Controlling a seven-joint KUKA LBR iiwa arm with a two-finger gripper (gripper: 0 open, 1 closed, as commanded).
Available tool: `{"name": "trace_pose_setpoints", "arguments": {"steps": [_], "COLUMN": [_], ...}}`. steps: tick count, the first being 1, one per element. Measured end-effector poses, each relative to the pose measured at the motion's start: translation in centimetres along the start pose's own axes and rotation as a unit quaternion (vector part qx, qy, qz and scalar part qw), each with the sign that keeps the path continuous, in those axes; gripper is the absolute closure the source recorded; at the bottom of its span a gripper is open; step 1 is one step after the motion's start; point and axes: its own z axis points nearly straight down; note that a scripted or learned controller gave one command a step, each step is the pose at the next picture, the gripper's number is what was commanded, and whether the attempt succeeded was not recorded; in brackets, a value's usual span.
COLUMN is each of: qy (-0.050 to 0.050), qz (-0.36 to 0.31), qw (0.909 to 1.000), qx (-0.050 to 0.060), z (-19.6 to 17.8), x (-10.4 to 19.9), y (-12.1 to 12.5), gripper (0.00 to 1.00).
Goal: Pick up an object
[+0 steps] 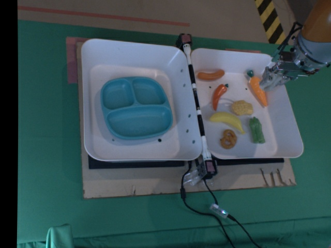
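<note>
Carrot (258, 91), the orange toy piece lying slantwise at about 2 o'clock in the right bin (289, 133), is the likeliest pick: the tool (272, 80) hangs just over its upper end, nearly touching. Whether the tool is apart or together I cannot tell, as the metal head hides that. To do this step well, judged: descend straddling the carrot across its narrow width, centre on the thick middle, not the tip, and keep clear of the bin wall and the small dark green piece (250, 73) just beside it at 10 o'clock. Count, right bin: one carrot, one sausage (210, 75), one red chilli (219, 95), one corn piece (242, 107), one banana (227, 120), one pretzel (228, 138), one green vegetable (257, 130), one small green piece. Left bin (93, 138): one blue divided plate (136, 107).
</note>
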Motion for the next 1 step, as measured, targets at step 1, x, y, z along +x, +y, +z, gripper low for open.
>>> {"name": "trace_pose_setpoints", "arguments": {"steps": [1], "qy": [0.000], "qz": [0.000], "qw": [1.0000], "qx": [0.000], "z": [-7.43], "x": [0.00], "y": [6.55], "gripper": [1.00]}}
